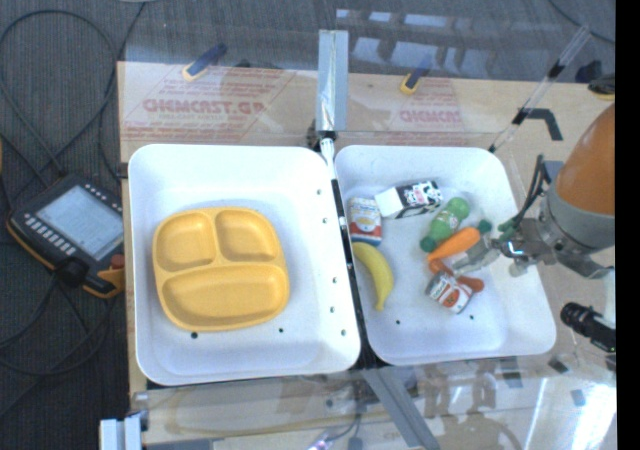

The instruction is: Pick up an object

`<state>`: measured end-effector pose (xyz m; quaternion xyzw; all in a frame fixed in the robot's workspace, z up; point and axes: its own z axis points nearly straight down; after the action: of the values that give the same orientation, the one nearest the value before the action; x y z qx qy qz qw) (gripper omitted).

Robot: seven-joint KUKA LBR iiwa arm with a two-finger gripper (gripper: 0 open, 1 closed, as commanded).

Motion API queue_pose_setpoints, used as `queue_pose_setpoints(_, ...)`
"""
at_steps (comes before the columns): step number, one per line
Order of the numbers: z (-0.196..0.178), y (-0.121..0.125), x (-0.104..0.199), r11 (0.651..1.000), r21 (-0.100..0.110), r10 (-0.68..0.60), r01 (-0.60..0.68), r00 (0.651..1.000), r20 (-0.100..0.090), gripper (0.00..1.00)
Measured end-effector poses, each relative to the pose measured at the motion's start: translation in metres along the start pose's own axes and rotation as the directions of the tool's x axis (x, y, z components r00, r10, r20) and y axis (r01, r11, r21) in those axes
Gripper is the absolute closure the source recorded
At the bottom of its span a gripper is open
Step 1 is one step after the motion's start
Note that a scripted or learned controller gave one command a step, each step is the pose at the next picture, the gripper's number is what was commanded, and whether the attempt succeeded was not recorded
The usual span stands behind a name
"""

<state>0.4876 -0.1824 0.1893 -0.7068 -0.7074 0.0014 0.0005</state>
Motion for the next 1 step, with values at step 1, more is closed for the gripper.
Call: queue_pose_setpoints(1,0.0947,0.0088,0.0277,0.999,-0.002,-0.049,0.049,0.999,0.0,0.0)
